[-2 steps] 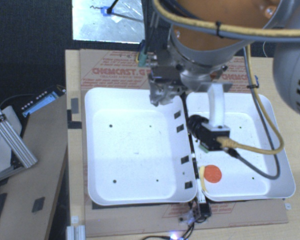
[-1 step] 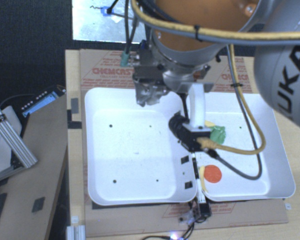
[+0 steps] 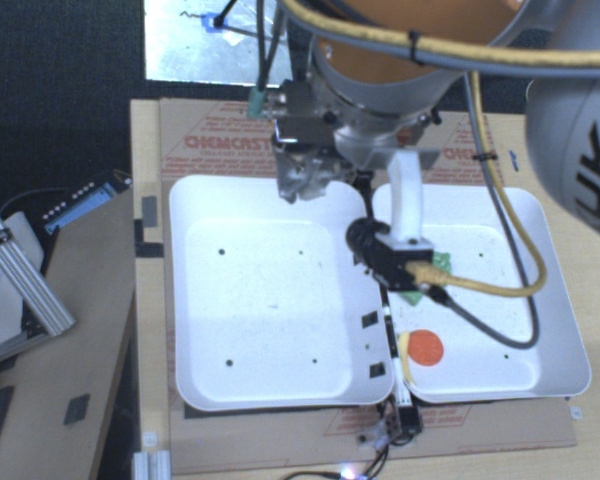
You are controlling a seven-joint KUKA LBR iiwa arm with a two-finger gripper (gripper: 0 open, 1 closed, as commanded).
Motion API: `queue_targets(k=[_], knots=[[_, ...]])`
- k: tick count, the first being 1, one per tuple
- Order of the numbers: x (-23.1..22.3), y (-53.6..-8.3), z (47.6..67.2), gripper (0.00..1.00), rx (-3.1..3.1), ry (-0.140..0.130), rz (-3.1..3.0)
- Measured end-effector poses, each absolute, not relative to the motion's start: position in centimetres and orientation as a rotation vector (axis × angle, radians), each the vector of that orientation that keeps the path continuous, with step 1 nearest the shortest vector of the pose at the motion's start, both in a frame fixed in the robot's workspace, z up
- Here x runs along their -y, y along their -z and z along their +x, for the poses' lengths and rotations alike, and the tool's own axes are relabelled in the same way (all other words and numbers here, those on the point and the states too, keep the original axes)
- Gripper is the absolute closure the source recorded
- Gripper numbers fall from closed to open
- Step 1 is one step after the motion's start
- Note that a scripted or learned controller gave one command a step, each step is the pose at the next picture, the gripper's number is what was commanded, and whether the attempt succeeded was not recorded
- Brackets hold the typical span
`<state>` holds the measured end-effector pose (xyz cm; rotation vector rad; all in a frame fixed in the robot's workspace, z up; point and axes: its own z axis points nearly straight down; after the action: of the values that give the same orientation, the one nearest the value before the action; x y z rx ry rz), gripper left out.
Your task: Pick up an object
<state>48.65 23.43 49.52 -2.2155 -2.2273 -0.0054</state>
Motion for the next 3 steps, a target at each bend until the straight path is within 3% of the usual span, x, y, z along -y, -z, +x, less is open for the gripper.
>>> queue_targets(k=[2, 3], knots=[[-23.5, -53.6, 48.6, 1.00, 2.229, 0.006, -2.214], [-23.4, -53.5, 48.6, 1.00, 2.228, 0.003, -2.214]])
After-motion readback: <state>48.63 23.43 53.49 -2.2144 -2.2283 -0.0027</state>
